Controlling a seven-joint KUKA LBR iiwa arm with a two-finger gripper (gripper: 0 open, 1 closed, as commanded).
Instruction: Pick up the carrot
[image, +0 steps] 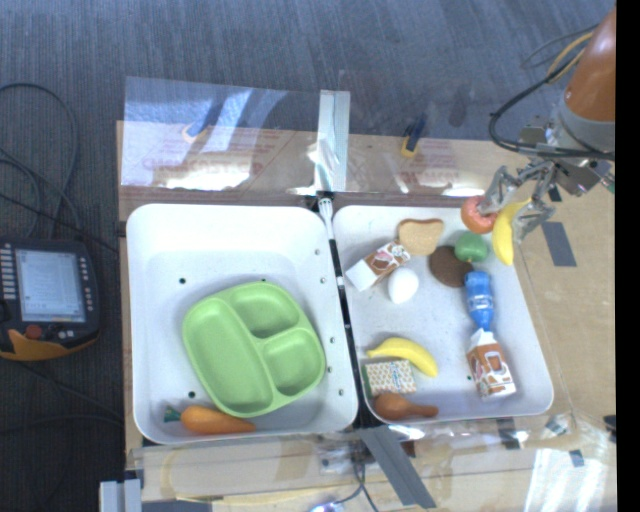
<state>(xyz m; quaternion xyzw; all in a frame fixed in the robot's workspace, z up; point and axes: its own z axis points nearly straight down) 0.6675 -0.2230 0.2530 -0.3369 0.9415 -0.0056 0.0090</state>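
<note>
the smooth orange carrot (208, 420), tapered with a green stub, lies just below the glossy green divided plate (254, 347) in the left bin (150, 260). far up and right of the plate, the gripper (522, 200) hangs at the right bin's (530, 340) corner; its thin metal fingers blur into toys, so i cannot tell their spread.

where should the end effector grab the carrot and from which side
Probably across the thick middle of the carrot, coming straight down. It lies flat along the left bin's front wall, green top pointing left, with the green tray close behind it. Closing along its length would slip off the taper.
</note>
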